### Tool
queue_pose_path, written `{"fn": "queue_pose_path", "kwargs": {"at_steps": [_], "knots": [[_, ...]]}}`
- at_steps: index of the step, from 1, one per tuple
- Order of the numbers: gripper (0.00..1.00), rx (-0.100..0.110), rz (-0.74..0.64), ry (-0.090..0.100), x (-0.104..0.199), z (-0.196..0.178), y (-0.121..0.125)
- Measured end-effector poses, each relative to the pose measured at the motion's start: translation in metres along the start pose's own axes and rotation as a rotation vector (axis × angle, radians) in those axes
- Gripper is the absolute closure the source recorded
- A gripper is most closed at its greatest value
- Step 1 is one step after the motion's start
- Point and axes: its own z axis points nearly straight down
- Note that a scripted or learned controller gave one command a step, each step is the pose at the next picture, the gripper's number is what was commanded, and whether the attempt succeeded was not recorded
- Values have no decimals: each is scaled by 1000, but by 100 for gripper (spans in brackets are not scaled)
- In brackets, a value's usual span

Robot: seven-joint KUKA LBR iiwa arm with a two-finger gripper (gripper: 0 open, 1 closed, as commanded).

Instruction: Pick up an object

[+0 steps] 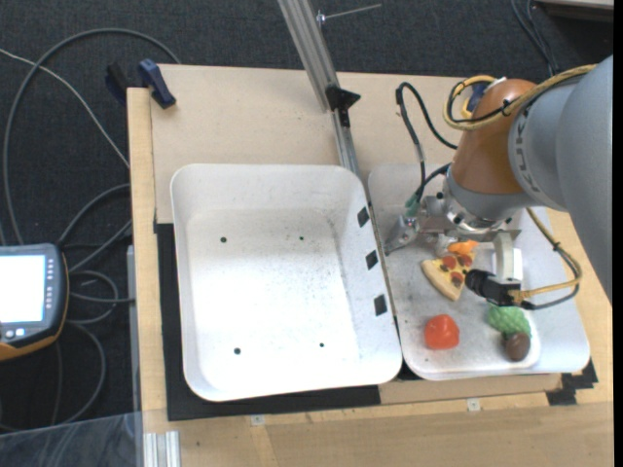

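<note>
My gripper [474, 259] hangs low over the right white bin [560, 343], under the orange-banded wrist [487, 159]. Right below it lie a pizza-slice toy [445, 276] and a small orange piece [459, 250], which the gripper body partly covers. Nearer the bin's front edge, a red tomato-like object [441, 333] sits apart from the gripper. At the front right, a green leafy piece [506, 316] rests against a brown lump [516, 346].
The left white bin [195, 261] holds only dark specks. A slanted metal pole [311, 47] rises behind the bins. Black and yellow cables [545, 290] trail from the wrist over the right bin. A tablet [24, 295] sits off the bench at left.
</note>
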Motion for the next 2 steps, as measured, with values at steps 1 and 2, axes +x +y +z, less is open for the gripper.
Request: {"fn": "queue_pose_path", "kwargs": {"at_steps": [1, 2], "knots": [[100, -8, -1, 0, 0, -14, 2], [100, -15, 0, -3, -10, -72, 4]]}}
